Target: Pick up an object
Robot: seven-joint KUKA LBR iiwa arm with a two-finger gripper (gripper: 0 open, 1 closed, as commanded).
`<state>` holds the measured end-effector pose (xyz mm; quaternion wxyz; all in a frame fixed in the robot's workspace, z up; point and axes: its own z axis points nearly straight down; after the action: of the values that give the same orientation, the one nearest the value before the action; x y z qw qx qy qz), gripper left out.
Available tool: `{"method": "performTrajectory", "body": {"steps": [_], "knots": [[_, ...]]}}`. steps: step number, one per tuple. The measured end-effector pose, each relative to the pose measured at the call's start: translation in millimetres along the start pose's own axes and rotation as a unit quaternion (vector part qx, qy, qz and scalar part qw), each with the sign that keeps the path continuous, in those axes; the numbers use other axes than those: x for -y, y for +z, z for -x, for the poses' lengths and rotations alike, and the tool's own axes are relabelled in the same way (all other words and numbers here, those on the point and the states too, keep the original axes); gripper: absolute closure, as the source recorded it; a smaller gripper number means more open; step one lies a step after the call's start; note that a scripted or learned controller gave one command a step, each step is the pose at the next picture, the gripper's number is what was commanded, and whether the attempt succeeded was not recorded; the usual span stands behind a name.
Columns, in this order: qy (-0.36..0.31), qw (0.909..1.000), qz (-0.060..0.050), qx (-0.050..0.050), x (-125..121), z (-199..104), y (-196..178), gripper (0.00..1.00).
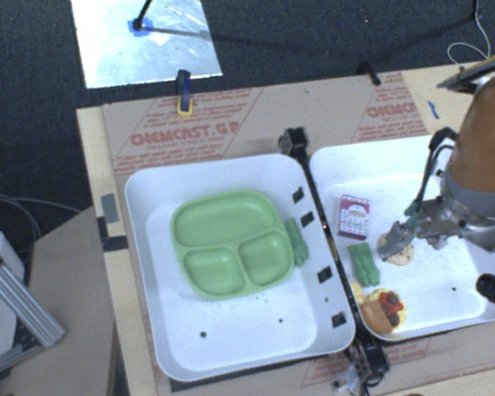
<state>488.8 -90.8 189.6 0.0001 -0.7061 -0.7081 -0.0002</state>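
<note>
Cardboard-covered bench (217,123), dark carpet (7,91), possibly foil sheet (145,31).

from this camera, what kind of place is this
Probably a robot-grasping test bench in a lab. Two white bins sit on a board taped to the bench, the arm reaches over toy food such as a red box, and cables trail over dark carpet.

two white bins (245,356), one green divided plate (232,242), four small objects
</note>
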Motion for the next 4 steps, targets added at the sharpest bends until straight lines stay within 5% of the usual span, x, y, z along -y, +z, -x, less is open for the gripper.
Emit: {"method": "performTrajectory", "body": {"steps": [1, 2, 4], "knots": [[0.001, 1.0000, -0.001, 0.000, 2, 2, 109, 0.00], [-0.001, 1.0000, 0.001, 0.000, -18, -8, 105, 0.00], [0.003, 1.0000, 0.002, 0.003, -12, 121, 75, 0.00]]}}
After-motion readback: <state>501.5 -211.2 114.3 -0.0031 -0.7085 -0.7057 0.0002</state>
